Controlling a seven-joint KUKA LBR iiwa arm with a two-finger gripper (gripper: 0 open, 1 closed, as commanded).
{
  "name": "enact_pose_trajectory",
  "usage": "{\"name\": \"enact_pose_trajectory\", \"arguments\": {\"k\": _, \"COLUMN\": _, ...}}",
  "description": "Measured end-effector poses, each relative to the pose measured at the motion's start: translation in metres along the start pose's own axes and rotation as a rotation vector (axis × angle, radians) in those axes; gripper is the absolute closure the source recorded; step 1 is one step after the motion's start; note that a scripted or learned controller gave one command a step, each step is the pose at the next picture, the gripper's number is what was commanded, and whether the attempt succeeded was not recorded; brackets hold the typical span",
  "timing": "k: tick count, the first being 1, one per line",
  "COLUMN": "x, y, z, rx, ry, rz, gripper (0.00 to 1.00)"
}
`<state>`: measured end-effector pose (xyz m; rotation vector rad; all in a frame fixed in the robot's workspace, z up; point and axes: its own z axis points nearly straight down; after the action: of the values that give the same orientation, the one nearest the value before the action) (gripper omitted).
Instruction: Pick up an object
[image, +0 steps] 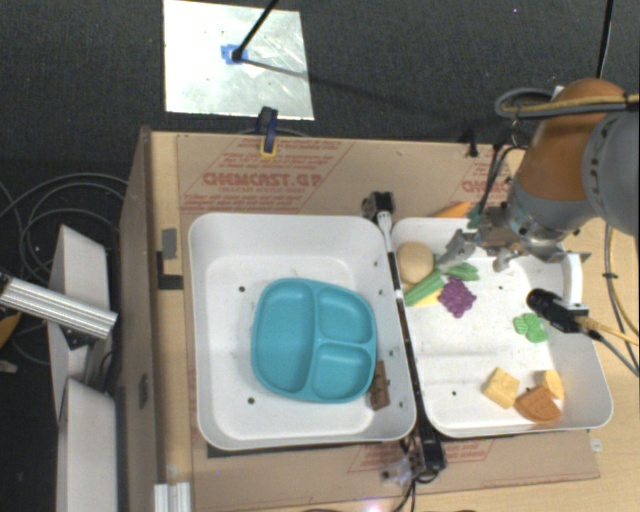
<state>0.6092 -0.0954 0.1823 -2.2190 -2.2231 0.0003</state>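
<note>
Low in the frame's right, an orange wedge and a yellow block lie in the right white bin. Higher, the gripper, fingers spread and empty, hangs over the purple grape cluster, which lies just below-left of the fingertips.

Both white bins appeared as smooth, slightly glossy plastic; the teal divided tray looked matt plastic; the brown printed tabletop resembled cardboard.

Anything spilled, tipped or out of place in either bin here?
Nothing stands out. The blue plate lies flat in the left bin, and the toy foods, such as the purple grapes, sit loose inside the right bin.
</note>
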Motion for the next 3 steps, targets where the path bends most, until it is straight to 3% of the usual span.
{"name": "enact_pose_trajectory", "arguments": {"k": 1, "x": -0.02, "y": 0.063, "z": 0.054, "rx": -0.008, "ry": -0.002, "rz": -0.004, "gripper": 0.0}}
{"name": "enact_pose_trajectory", "arguments": {"k": 2, "x": -0.026, "y": -0.033, "z": 0.014, "rx": 0.003, "ry": 0.0, "rz": 0.004, "gripper": 0.0}}
{"name": "enact_pose_trajectory", "arguments": {"k": 3, "x": -0.003, "y": -0.001, "z": 0.091, "rx": 0.0, "ry": 0.0, "rz": -0.004, "gripper": 0.0}}
